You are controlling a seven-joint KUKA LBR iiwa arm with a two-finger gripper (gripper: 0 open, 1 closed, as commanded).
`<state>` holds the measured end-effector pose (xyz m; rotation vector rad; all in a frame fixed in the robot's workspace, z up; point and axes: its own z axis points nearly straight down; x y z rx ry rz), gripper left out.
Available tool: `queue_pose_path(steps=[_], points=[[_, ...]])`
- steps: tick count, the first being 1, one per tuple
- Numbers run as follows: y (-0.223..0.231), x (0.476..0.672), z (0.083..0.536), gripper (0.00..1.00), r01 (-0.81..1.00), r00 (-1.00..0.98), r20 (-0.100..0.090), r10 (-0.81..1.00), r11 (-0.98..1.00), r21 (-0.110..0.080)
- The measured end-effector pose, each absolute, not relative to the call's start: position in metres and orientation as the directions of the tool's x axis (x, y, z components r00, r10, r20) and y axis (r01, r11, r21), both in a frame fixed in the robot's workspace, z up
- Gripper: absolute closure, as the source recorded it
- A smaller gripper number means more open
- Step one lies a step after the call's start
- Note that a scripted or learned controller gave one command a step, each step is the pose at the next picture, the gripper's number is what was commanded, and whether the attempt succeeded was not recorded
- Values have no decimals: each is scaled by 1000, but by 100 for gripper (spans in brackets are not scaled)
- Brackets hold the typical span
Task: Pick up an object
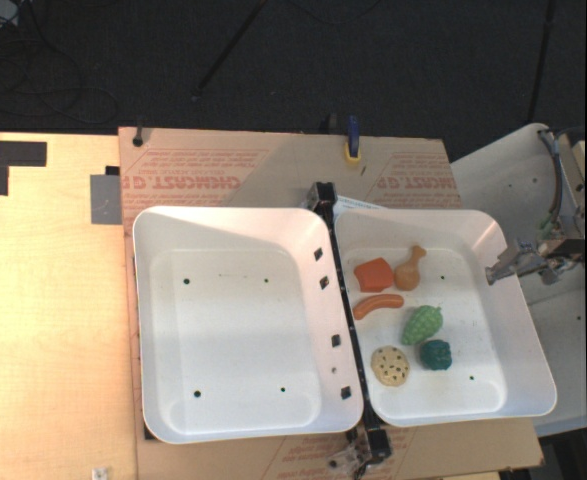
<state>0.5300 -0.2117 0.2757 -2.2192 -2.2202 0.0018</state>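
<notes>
The right bin [518,368] holds several small toy foods. An orange-red block [374,273] lies next to a tan drumstick [409,265]. Below them is an orange sausage [377,306]. A light green bumpy piece [422,324] touches a dark teal piece [435,354], and a spotted cookie [390,365] lies to their left. My gripper [505,267] hangs at the right bin's right rim, apart from all the toys and with nothing visibly in it.
The left bin [153,368] sits beside the right one, joined by a black clip strip [331,288]. Both rest on cardboard [223,173] over a wooden bench [43,318]. A white panel [513,168] stands at the far right.
</notes>
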Motion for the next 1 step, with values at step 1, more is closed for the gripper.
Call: queue_pose_path(steps=[1], points=[[-212, 530, 285, 100, 1000, -1, 1, 1000, 1, -3]])
